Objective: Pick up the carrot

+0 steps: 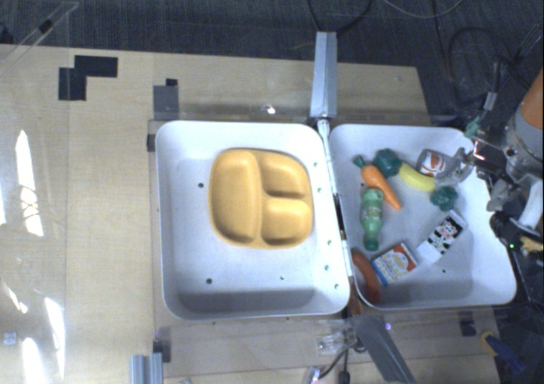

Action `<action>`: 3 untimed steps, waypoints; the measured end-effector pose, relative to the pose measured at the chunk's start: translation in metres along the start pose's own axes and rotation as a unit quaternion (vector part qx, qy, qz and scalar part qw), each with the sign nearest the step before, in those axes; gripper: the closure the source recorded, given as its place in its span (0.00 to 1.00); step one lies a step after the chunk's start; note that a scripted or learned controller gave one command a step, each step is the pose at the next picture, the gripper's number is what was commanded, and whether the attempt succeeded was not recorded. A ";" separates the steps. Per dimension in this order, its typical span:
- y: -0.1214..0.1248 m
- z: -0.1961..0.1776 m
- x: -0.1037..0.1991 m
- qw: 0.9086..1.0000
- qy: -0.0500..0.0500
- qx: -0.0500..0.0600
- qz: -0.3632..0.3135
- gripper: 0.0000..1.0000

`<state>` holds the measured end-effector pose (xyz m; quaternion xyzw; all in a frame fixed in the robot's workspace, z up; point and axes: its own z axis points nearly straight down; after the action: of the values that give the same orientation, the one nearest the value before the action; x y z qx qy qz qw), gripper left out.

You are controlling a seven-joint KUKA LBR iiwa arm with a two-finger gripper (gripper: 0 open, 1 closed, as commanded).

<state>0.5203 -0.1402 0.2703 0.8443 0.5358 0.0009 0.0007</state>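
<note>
Camera view: the arm (529,119) enters at the right edge and is cut off by the frame, so just part of its grey body and orange band shows. The gripper (501,177) sits over the right rim of the right bin (484,285); it reads as a dark cluster of parts.

The left bin (183,229) holds a yellow sectioned tray (259,197), near its middle, with three compartments.

The right bin holds the clutter. The carrot (380,184) lies in the far-left part, orange with a green top, slanted, well apart from the gripper. A dark green item (388,161) touches its far end; shape hard to make out. A green bottle (371,215) lies just beside the carrot on its near side. A banana (415,177) is to the right of the carrot, with a small can (433,161) just beyond it. A teal lump (444,197) sits near the banana. A black and white box (444,236) and an orange carton (394,264) lie nearer. A reddish item (365,275) is partly hidden against the bin's left wall.
</note>
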 end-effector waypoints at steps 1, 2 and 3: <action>0.036 0.161 0.058 1.000 0.005 -0.012 -0.013 0.00; 0.063 0.066 0.059 0.974 0.000 -0.001 0.227 0.00; 0.041 0.157 0.072 0.998 0.000 0.001 0.062 0.00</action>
<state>0.5881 -0.0923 0.1135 0.8758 0.4826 0.0003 -0.0003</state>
